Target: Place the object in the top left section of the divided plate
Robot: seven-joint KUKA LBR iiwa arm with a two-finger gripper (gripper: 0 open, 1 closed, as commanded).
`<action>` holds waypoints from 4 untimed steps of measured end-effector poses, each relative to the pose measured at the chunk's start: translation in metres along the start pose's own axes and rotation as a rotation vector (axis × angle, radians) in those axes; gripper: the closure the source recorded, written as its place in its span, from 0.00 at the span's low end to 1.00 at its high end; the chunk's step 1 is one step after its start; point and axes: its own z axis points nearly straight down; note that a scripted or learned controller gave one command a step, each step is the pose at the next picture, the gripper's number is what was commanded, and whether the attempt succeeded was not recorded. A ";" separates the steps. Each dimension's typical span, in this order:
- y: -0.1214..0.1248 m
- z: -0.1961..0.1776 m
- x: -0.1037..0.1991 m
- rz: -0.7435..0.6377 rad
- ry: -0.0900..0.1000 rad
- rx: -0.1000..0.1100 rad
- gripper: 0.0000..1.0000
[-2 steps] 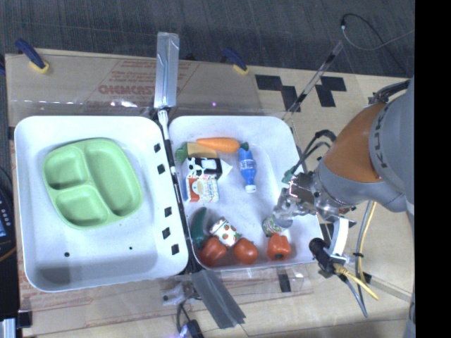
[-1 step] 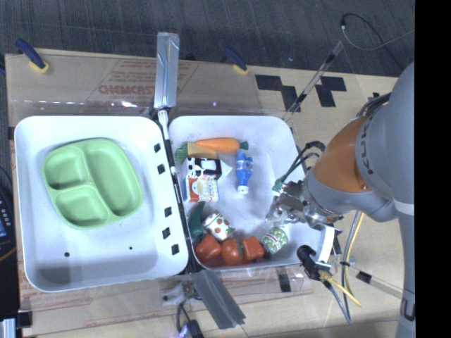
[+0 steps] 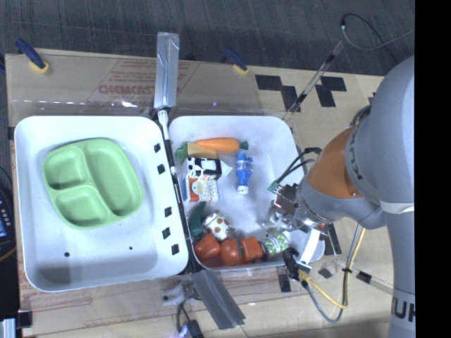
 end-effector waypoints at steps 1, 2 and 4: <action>-0.002 -0.023 0.002 0.299 -0.001 0.000 1.00; -0.002 -0.023 0.002 0.299 -0.001 0.002 0.00; -0.001 0.001 0.000 0.319 0.000 0.000 0.00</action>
